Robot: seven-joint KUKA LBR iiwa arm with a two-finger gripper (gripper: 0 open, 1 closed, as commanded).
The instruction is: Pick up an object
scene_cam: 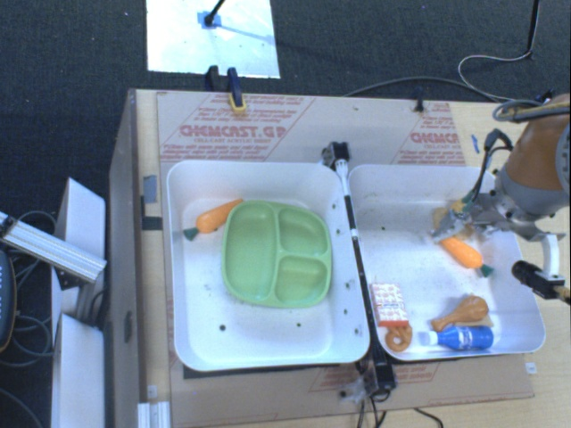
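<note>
Grey metal at the arm's tip marks the claw [455, 224], low over the back of the right bin [393, 194], just beside an orange carrot [463, 251] that lies on the bin floor with its green end pointing toward the front right corner. Whether the claw is spread or pressed together I cannot tell; it is too small and blurred here, and the carrot seems to lie just beside it rather than in its grip. Behind the claw the arm's orange band [540, 154] rises at the right.

Toward the front of the same bin lie a brown drumstick-shaped toy [464, 311], a blue bottle [462, 337] on its side just in front of it, a small brown ring [398, 336], and a red and white box [387, 302] near the dividing wall.

Across the wall, the left bin [201, 328] holds a green divided plate [276, 253], with a second orange carrot [215, 216] touching its back left edge.
</note>
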